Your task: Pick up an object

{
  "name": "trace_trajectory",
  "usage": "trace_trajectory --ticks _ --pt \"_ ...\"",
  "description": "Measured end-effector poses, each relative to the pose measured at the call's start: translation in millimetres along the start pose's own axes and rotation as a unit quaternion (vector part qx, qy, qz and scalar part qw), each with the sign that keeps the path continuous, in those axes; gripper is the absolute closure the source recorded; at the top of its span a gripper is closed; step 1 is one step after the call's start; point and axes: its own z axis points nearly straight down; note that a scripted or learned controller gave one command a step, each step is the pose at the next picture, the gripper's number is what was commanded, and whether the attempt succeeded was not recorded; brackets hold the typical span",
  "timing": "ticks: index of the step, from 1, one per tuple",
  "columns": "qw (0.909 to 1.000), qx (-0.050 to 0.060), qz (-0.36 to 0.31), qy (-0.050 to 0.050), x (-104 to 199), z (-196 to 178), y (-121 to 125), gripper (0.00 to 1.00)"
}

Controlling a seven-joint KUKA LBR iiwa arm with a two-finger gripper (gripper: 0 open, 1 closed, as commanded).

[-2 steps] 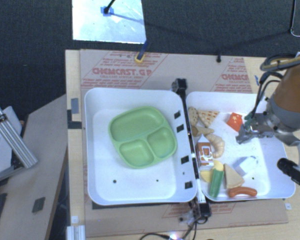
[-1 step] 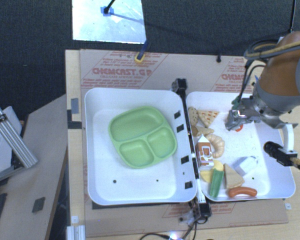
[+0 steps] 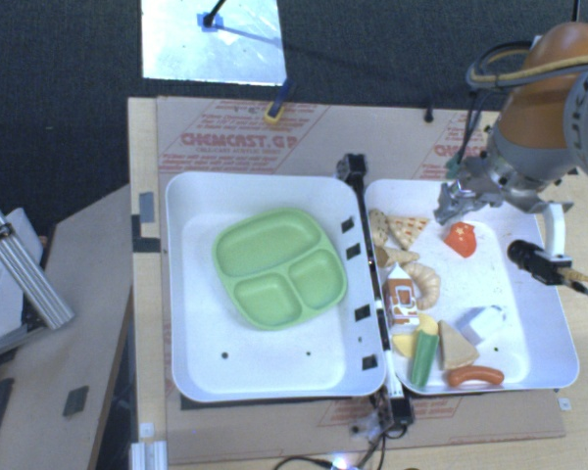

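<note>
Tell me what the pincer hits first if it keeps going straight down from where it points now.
Probably bare floor of the right bin, between the waffle piece and the red strawberry-like toy. The pincer hangs there; depth is unclear.

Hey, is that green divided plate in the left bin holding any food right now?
Empty. The green plate shows bare green in all three compartments; the toy food lies in the right bin.

Green tray (image 3: 278, 267), white bins (image 3: 191, 262), red strawberry (image 3: 460, 239), orange-banded arm (image 3: 559, 67)

Cut off by the right edge: arm (image 3: 559, 86) above its orange band. Too blurred to tell whether gripper (image 3: 455, 204) grips anything. Partly covered near right bin (image 3: 549, 355) bottom: yellow piece (image 3: 404, 343) under green stick (image 3: 424, 355).
</note>
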Motion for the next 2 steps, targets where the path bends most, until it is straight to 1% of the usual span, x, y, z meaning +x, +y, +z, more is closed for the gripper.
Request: trace_trajectory --ticks 1,2 --pt "1.0000 0.000 0.000 0.000 15 14 51 1.00" --pt "1.0000 0.001 0.000 0.000 18 0 46 1.00"
